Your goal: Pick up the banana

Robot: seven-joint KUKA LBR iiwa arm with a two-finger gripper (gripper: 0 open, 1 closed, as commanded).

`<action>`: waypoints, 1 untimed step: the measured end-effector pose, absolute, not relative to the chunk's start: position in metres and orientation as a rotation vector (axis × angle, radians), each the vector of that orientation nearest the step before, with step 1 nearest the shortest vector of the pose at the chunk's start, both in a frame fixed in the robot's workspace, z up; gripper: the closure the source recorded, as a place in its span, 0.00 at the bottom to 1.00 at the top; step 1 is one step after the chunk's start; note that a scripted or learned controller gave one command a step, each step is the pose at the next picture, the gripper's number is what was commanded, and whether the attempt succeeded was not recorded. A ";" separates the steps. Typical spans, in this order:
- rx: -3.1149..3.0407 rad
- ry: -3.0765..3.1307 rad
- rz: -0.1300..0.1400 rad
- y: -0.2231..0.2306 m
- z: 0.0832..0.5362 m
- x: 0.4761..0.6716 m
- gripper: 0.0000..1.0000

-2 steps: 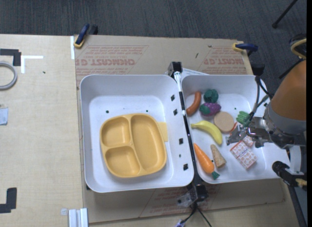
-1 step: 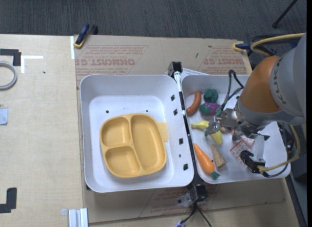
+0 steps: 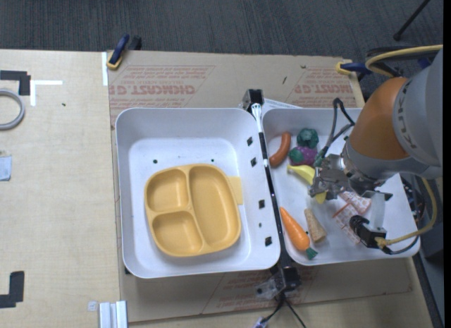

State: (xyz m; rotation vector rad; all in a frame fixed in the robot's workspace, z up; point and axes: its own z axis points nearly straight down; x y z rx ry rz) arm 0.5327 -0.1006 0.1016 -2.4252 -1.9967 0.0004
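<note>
Bins: two shallow white ones side by side on cardboard; left bin (image 3: 134, 199), right bin (image 3: 394, 245).
Left bin: one yellow tray (image 3: 192, 209) with three compartments, lying a little askew.
Right bin: one banana, one sausage, one carrot, one dark green piece, one purple piece, one tan stick, one crumpled wrapper.
Banana (image 3: 303, 173): yellow, near the middle of the right bin, just below the purple piece; its right end runs under the gripper.
Gripper (image 3: 325, 185): down in the right bin at the banana's right end; its metal parts hide the tips, so I cannot tell whether it is clenched, released or grasping anything.
Arm (image 3: 394, 132): one, grey with an orange band, reaching in from the right above the right bin.
Sausage (image 3: 280, 149): red-orange, upper left of the right bin, beside the divider.
Green piece (image 3: 307, 137): top of the bin, touching the purple piece (image 3: 303, 155) beneath it.
Carrot (image 3: 294, 228): orange, lower left of the bin, tilted, with the tan stick (image 3: 316, 226) just to its right.
Wrapper (image 3: 347, 210): pale with red print, under the gripper's lower side.
Clamps: one blue-and-yellow clamp (image 3: 118, 50) at the cardboard's upper left corner.
</note>
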 end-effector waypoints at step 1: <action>-2.233 -2.211 0.002 -0.081 0.192 0.590 1.00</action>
